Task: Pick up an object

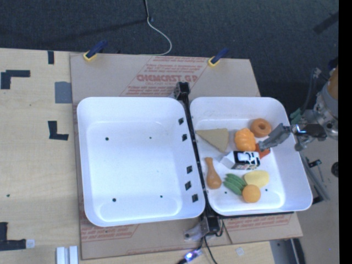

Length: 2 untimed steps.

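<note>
A grey robot arm reaches in from the right over the right bin, its gripper poised above the bin's right side, just beside an orange pepper-like toy and a doughnut. Whether its fingers are spread or pressed together cannot be told from this slant. The candidates for picking (all crowded into that right bin) also include a tan wedge, a drumstick, a black-and-white block, a green vegetable, a yellow piece and an orange ball; the left bin sits alongside.

smooth white plastic bins, matt cardboard
</note>
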### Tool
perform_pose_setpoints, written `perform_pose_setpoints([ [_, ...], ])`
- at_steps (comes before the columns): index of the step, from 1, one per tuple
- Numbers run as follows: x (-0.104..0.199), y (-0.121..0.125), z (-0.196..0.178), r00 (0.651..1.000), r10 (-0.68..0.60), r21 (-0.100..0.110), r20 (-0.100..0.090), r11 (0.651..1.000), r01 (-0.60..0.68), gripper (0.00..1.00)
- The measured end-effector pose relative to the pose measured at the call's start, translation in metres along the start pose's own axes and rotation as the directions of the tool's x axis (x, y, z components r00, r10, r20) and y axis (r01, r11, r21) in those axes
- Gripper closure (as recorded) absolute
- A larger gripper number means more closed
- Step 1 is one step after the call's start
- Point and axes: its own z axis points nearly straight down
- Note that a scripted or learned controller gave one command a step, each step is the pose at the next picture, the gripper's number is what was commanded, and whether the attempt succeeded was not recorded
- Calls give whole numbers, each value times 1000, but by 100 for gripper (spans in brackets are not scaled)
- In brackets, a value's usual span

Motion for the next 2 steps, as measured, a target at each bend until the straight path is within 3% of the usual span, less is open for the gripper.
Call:
perform_pose_setpoints([
  [1, 64, 48, 145, 1000, -5, -4, 1, 1000, 5, 0],
  [2, 41, 103, 229, 1000, 1, -11, 6, 1000, -1, 0],
])
